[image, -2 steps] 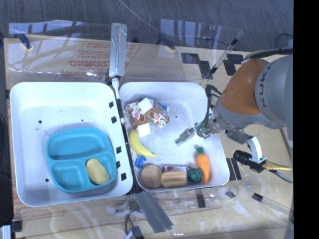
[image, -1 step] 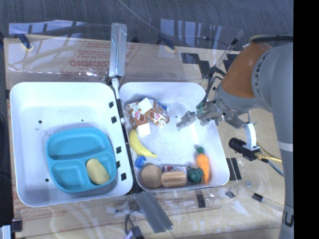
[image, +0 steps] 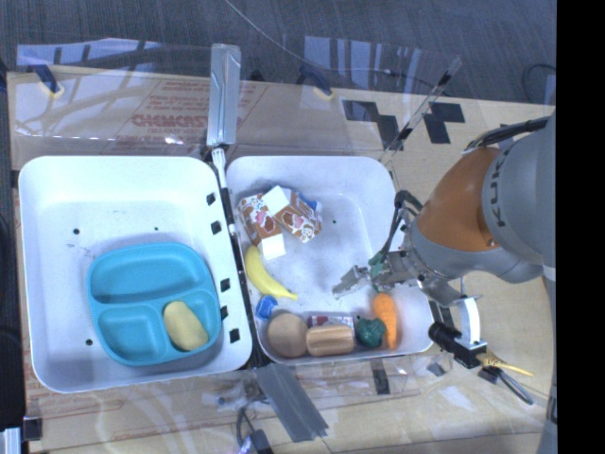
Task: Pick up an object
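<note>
Carrot [image: 385,316] lies at the front right of the right bin [image: 312,166], its green top [image: 370,330] beside a hot dog [image: 330,339]. Gripper [image: 359,278] hangs low over bare bin floor just left of and above the carrot, fingers spread apart, nothing between them, touching no item. Banana [image: 258,272] and snack cartons [image: 280,216] lie well to its left.
</note>
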You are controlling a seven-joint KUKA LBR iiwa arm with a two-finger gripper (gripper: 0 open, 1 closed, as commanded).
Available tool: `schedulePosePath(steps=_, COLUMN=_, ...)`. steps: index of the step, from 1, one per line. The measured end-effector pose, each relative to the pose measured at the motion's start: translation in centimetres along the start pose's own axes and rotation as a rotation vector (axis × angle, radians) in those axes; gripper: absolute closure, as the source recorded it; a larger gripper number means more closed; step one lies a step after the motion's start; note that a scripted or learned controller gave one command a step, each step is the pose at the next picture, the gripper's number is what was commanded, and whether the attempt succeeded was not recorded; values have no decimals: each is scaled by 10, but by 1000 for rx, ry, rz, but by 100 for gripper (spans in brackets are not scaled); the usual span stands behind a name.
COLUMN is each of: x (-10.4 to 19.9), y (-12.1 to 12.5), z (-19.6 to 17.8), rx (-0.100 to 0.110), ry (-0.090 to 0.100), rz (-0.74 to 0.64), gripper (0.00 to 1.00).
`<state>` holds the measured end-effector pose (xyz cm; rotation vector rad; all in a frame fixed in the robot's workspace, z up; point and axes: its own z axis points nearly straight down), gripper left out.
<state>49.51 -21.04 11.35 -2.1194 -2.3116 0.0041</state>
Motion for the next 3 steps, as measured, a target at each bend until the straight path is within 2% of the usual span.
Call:
schedulePosePath(steps=1, x=-3, y=33, z=-22, rx=-5, ry=-2, rz=-32, gripper=0)
schedulePosePath(steps=2, x=6, y=-16, z=-9, rx=-7, ry=0, rz=14, gripper=0)
schedulePosePath(steps=3, x=4, y=-12, z=17, rx=-19, ry=-5, rz=-83, gripper=0)
